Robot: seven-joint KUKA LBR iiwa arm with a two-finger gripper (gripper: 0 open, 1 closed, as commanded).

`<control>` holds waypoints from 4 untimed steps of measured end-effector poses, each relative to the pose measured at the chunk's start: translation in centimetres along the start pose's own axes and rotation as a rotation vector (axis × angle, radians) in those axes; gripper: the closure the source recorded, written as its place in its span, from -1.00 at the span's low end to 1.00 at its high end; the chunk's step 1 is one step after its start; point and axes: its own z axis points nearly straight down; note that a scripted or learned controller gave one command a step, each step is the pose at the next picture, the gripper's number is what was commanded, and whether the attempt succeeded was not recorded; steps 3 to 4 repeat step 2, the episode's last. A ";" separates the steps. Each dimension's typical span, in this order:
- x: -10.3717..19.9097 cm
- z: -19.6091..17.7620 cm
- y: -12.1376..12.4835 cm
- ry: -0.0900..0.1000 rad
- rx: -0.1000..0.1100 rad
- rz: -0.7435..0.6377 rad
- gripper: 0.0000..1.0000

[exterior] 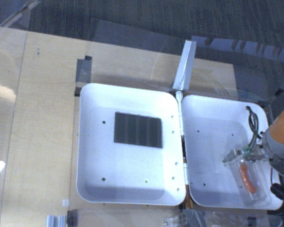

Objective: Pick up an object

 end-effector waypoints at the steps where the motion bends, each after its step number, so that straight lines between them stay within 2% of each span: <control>1: 0.0 -1.2 0.3 -0.003 -0.007 -0.001 1.00; 2: 6.8 -6.1 0.6 0.007 0.015 0.089 1.00; 4: 6.8 -6.1 0.6 0.007 0.015 0.089 1.00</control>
